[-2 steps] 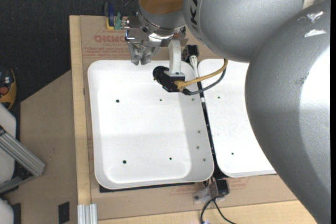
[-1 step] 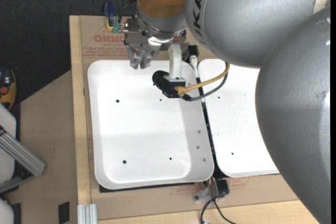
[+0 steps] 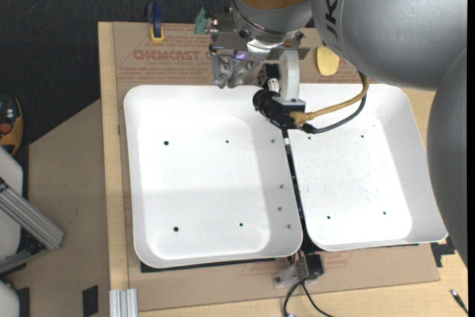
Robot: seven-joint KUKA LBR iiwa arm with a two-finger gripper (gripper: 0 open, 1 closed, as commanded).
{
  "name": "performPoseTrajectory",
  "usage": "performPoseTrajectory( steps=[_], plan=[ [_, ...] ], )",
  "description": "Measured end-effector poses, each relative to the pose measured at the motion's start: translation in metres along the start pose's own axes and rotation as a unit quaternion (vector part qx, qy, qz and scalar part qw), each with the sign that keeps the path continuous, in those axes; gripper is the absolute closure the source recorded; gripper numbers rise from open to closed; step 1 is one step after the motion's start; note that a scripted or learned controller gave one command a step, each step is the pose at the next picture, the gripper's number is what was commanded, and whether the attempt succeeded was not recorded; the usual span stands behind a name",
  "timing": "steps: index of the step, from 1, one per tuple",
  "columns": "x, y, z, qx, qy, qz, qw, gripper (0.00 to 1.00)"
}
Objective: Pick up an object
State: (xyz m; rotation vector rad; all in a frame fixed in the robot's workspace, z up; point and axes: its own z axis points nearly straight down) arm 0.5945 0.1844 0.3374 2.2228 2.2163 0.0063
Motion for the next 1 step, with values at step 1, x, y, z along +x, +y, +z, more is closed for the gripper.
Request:
performPoseTrajectory(
  steps=[1],
  plan=[
    [0.0207, 0.0276, 0.0722, 0.005, -0.001, -0.002, 1.0000, 1.00]
  ],
)
